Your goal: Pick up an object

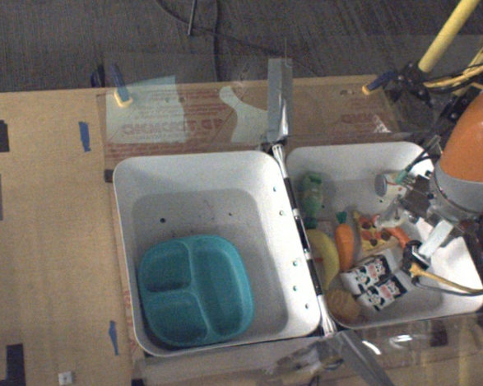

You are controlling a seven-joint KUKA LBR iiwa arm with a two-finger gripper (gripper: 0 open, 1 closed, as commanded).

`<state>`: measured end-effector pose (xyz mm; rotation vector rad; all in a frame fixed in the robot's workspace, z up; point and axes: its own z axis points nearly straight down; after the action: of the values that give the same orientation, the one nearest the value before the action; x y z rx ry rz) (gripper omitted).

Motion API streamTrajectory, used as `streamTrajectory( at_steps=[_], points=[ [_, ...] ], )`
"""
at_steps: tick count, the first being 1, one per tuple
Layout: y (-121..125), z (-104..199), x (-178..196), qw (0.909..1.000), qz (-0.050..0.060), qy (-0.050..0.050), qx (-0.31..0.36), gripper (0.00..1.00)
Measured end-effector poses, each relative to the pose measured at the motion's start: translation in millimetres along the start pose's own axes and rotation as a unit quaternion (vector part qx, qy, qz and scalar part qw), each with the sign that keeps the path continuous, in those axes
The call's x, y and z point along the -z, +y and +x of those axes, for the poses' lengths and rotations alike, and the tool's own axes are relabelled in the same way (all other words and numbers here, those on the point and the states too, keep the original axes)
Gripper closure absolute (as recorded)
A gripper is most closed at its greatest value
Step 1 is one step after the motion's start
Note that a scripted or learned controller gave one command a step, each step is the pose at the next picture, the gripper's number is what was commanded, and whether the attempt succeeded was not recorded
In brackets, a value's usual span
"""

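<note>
Nearest the camera, along the front wall of the right bin [448, 310], lie two black-and-white cartons [376, 282] side by side, their long axes slanting from lower right to upper left, with a round brown cookie-like piece [343, 304] touching their left end. Just behind them, a yellow banana [326, 254] lies lengthwise against the bin's left wall, and an orange carrot [345, 240] stands beside it, long axis running near to far, its green top pointing away from the camera. A small orange-and-yellow toy [373, 235] sits right of the carrot, near the gripper [408, 209]. Whether the fingers are spread or closed cannot be told. Farther back, a green bottle [312, 193] lies by the left wall. Over in the left bin [141, 174], a teal divided plate [195, 290] rests on the floor toward the front.
</note>
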<state>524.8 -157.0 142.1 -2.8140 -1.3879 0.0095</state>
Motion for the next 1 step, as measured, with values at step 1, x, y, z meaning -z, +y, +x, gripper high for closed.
streamTrajectory(
  at_steps=[1],
  points=[
    [19.0,12.9,-52.1,1.0,-0.005,0.003,-0.005,0.0]
  ],
)
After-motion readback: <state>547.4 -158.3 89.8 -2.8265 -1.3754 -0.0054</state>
